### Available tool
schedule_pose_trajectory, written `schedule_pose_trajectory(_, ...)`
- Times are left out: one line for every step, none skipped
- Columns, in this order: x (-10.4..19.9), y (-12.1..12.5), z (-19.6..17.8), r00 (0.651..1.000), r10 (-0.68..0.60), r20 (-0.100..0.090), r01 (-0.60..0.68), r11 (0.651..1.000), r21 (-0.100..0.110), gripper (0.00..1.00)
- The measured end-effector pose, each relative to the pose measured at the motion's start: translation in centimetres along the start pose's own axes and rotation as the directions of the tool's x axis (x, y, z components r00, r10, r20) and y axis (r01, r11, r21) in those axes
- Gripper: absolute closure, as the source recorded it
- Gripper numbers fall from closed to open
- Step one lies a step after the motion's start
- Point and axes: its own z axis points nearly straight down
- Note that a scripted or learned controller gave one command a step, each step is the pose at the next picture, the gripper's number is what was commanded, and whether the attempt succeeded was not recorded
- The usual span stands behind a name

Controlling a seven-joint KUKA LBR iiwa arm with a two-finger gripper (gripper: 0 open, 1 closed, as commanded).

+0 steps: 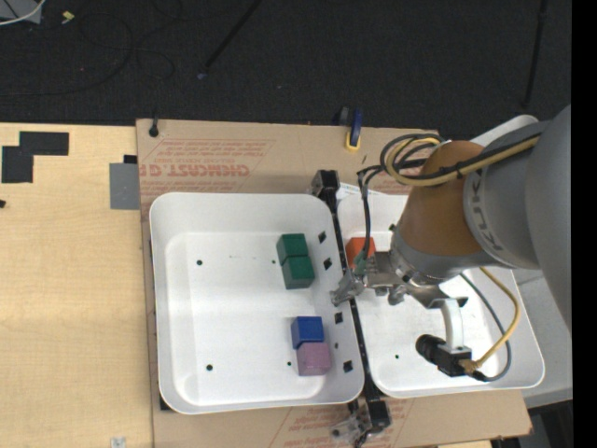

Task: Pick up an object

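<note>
Blocks are sitting in the left bin (177, 250): a green block (295, 259), a blue block (307, 330) and a purple block (313, 359) touching it. An orange block (359, 247) is lying in the right bin (522, 362), partly hidden. Just beside it the claw (359, 283) is hanging; its state is perhaps closed, but I cannot tell.

Light wood surface (65, 297) with cardboard sheet (233, 157) on top.
Sheet has red print, carries two white bins side by side: left bin (177, 343), right bin (518, 367), touching at the middle edge.
</note>
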Motion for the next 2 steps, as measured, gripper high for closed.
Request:
schedule_pose_trajectory(1.7, 0.1, -1.0, 0.999, -0.015, -0.03, 0.015, 1.0, 0.008, 1.0)
schedule_pose_trajectory(10.2, 5.1, -5.1, 1.0, -0.006, 0.004, 0.006, 1.0, -0.01, 1.0)
